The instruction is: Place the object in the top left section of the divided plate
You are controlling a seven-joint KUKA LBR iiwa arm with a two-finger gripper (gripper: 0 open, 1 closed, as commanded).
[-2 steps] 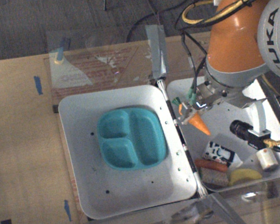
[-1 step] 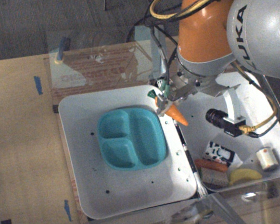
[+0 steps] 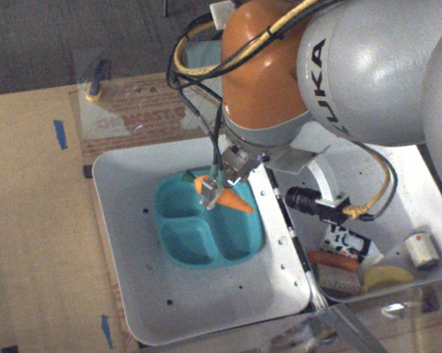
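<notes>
A teal divided plate [image 3: 186, 228] lies in the left white bin [image 3: 129, 227]. My gripper [image 3: 213, 194] hangs over the plate's upper right part, beneath the orange wrist band. An orange toy carrot [image 3: 236, 201] sits between its fingers, tilted with its tip pointing down and right over the plate's right section. The gripper is shut on the carrot. The arm hides the plate's top right rim.
The right bin [image 3: 421, 181] holds a black-and-white box [image 3: 348, 241], a red sausage-like piece [image 3: 332, 260], a yellow piece [image 3: 386, 276] and a small pale cylinder [image 3: 421, 249] near its lower edge. The big arm covers most of that bin.
</notes>
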